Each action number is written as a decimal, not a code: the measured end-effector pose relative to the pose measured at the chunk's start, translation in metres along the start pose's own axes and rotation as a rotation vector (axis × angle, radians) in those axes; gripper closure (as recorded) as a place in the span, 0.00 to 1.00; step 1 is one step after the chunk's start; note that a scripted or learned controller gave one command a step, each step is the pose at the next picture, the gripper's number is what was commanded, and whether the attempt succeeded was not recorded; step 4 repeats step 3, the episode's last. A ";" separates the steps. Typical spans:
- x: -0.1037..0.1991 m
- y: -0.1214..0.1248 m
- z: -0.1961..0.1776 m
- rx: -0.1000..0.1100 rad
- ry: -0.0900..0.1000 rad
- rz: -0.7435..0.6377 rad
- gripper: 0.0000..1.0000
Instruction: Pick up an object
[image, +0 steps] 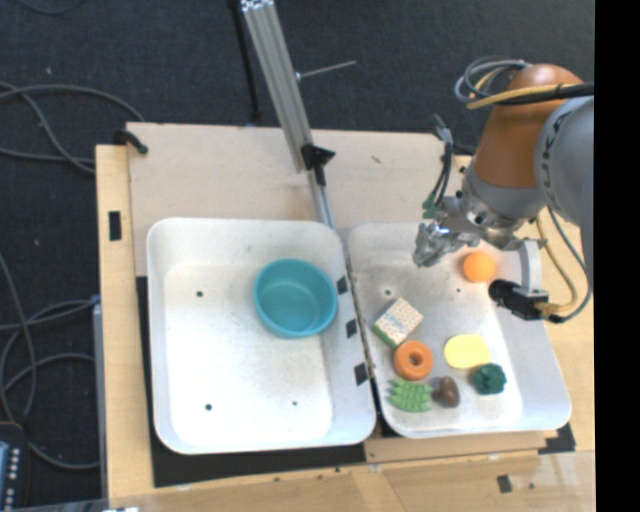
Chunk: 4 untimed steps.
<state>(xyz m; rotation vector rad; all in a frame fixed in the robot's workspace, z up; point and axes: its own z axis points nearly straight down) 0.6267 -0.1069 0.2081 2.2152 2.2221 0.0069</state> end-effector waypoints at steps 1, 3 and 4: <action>0.048 -0.006 0.003 0.006 0.001 -0.003 1.00; 0.157 -0.017 -0.020 0.003 0.003 -0.005 1.00; 0.157 -0.017 -0.020 0.003 0.003 -0.005 1.00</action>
